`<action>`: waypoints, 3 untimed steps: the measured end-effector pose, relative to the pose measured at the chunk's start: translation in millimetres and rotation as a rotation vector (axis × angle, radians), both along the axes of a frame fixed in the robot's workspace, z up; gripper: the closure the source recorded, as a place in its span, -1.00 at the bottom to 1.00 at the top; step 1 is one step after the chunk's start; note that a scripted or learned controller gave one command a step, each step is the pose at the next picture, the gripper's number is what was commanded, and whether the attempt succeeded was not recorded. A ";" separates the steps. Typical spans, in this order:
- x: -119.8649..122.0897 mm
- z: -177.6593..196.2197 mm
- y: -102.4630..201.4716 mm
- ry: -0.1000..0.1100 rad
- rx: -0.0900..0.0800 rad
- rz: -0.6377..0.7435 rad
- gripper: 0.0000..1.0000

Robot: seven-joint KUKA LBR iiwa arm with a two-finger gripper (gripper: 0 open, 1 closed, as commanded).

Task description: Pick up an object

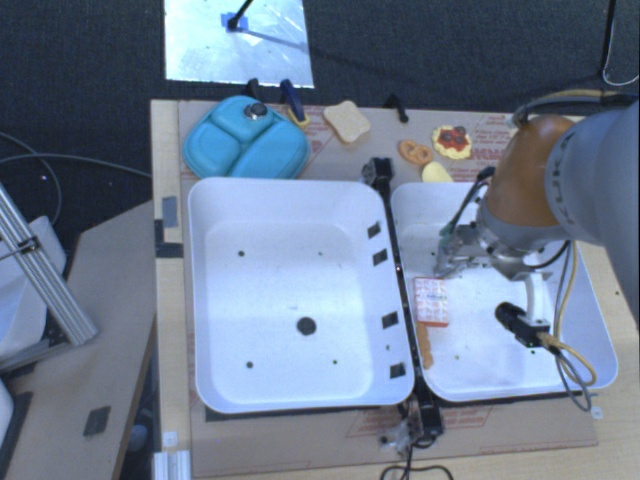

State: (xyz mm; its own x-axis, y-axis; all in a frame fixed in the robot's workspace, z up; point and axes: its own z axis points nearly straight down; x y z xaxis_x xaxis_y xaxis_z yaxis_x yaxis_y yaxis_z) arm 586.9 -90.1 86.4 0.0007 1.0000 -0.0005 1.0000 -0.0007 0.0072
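The gripper (452, 258) is hovering in the right white bin (590, 353), fingers' state indiscernible. Just below, the small flat red-and-white packet (431, 301) is lying; judged light, thin, best pinched across edges.

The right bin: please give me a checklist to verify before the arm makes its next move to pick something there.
1. Target present: a small red-and-white packet lies in the right bin: ok.
2. Gripper above that bin: ok.
3. Gripper directly over the packet: not ok, it sits beyond it.
4. Fingers open: cannot tell.
5. Something already held: cannot tell.
6. Packet free of the bin wall: not ok, close to the divider side.
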 end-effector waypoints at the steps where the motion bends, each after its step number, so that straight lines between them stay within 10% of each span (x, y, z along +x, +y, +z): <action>1: -21.6 63.3 117.9 0.013 0.021 0.009 1.00; 2: -94.9 99.9 168.2 0.008 0.005 0.010 1.00; 3: -48.0 105.8 84.5 0.003 -0.004 -0.004 1.00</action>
